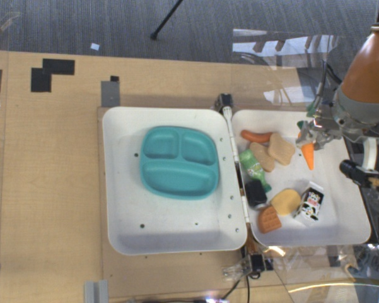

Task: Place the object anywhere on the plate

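Wooden desk (50, 169): claw (310, 137) clenched on small orange carrot-shaped toy (308, 155), tip down; teal three-compartment plate (178, 161) lies well leftward.

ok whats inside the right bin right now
The right bin holds toy food: a sausage, bread pieces, a green item, a black block, a milk carton, a carrot below the gripper.

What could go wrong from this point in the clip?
The claw has the carrot only by its top, hanging tip-down, so it may slip out on the way over. The plate sits in the other bin, so the dangling carrot could clip the divider or the crowded bread nearby.
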`<state>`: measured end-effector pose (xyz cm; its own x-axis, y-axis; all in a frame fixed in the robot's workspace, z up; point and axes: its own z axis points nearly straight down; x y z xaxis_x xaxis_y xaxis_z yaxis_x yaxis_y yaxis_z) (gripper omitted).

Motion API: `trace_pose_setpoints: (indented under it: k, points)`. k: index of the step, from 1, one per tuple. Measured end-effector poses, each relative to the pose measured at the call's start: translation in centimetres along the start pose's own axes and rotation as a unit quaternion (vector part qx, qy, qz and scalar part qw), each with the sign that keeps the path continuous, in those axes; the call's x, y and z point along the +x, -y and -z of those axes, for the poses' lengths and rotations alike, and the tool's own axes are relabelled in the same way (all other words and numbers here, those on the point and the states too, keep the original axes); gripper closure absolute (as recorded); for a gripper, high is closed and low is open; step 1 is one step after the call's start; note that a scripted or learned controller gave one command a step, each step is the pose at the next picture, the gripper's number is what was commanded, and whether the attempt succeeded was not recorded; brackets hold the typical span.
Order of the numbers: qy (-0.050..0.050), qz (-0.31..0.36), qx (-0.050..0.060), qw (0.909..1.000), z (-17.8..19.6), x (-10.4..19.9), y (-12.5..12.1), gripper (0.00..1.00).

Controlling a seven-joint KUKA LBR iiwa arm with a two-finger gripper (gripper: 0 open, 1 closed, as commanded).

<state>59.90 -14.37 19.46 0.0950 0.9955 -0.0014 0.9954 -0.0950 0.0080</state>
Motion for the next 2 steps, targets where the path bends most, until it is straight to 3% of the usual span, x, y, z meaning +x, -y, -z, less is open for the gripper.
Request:
trace_pose_setpoints:
  k: [1,2]
  points:
    - [-0.002,-0.005,-0.001,1.0000,1.7,5.4,-2.8,1.00]
    - [-0.003,-0.033,0.003,0.9994,-1.1,12.8,-4.6,1.00]
